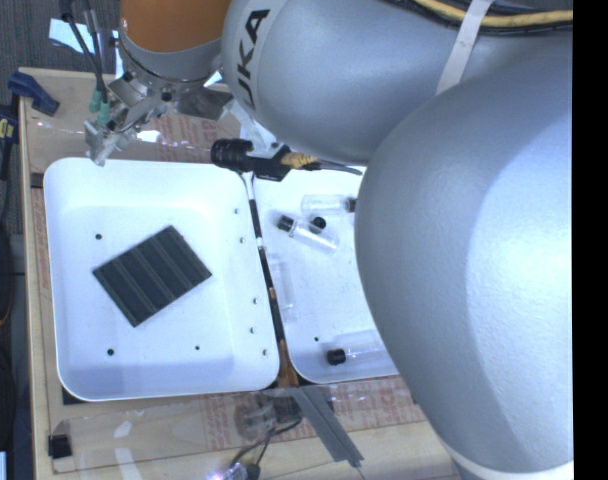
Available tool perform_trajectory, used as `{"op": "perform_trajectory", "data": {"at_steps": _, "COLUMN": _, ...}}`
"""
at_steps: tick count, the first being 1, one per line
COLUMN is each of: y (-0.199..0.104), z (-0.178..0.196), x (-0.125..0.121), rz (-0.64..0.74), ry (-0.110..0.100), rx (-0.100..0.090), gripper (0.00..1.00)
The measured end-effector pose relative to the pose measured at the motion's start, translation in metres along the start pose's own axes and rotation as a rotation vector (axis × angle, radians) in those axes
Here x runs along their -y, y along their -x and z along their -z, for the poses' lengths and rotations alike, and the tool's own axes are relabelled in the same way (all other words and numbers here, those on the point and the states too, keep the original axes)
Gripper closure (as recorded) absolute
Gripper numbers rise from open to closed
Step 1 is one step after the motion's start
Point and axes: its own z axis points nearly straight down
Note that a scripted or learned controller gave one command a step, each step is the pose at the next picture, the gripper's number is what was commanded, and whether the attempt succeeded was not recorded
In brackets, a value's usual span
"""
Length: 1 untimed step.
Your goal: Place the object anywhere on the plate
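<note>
A dark grey ribbed square plate [152, 273] lies flat in the left bin [74, 368], turned like a diamond. My gripper [102, 140] hangs over the far left corner of that bin, by its rim, well behind the plate and apart from it. I see nothing clearly held at its tip. In the right bin [314, 298] lie small clear pieces with black ends: one [309, 226] near the back and another [346, 354] near the front edge. The arm hides most of the right bin.
The large grey arm [434, 168] fills the right and top of the view, with a black cable fitting [246, 156] over the divide between the bins. A blue clamp [34, 93] sits at the bench's far left edge. Metal scraps [284, 418] lie in front of the bins.
</note>
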Motion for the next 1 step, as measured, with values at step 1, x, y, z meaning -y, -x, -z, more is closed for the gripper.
{"op": "perform_trajectory", "data": {"at_steps": 1, "y": -0.0504, "z": -0.0091, "x": 0.0853, "rz": -0.030, "ry": -0.003, "rx": -0.001, "gripper": 1.00}}
